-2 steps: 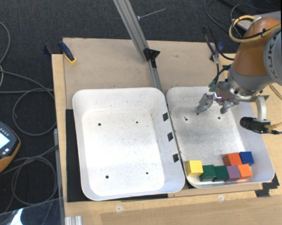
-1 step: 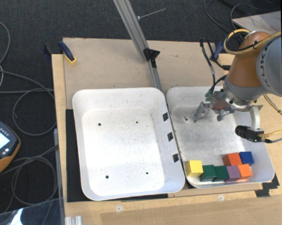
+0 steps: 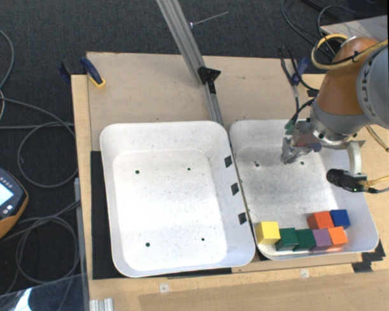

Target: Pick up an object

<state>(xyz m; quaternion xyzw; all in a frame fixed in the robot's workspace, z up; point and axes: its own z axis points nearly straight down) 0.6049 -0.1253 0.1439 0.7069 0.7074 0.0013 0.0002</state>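
Dark carpet strewn with cables surrounds the bench. Whether the gripper (image 3: 291, 153) is parted or closed I cannot tell; it hangs over the bare far part of the right bin (image 3: 272, 187), well apart from the coloured blocks (image 3: 305, 232) clustered along the bin's near wall, probably awkward to reach.

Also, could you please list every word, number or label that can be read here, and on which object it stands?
No text can be read in this view.
The device with a lit screen at the left edge: screen content too small and blurred to read.
The coloured blocks, the two white bins and the gripper: no markings visible.
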